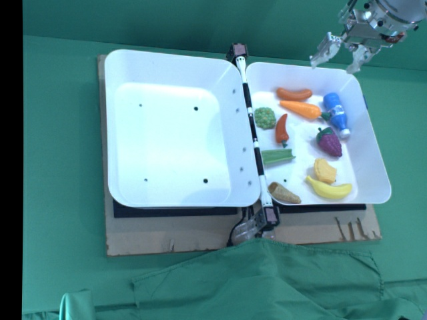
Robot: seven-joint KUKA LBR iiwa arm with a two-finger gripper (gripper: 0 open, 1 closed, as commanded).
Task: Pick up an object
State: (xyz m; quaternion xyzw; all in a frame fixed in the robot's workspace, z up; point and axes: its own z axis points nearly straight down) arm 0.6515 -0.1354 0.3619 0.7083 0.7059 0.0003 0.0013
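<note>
Orange carrot (302,109) lies below and left of your gripper (339,53), long axis crosswise, well apart; fingers spread, holding nothing. Right bin (373,159) counts: one sausage (294,93), one blue bottle (335,113), one broccoli (265,117), one chilli (282,129), one grape bunch (329,142), one okra (277,156), one banana (329,189)

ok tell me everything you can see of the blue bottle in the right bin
The blue bottle is a small toy-like bottle, glossy blue as of plastic, with a white band around its lower part and a paler end. It lies on its side in the right bin, in the far right part, running from upper left to lower right. The leafy end of the carrot meets its left side, and the purple grapes sit just below it.
</note>
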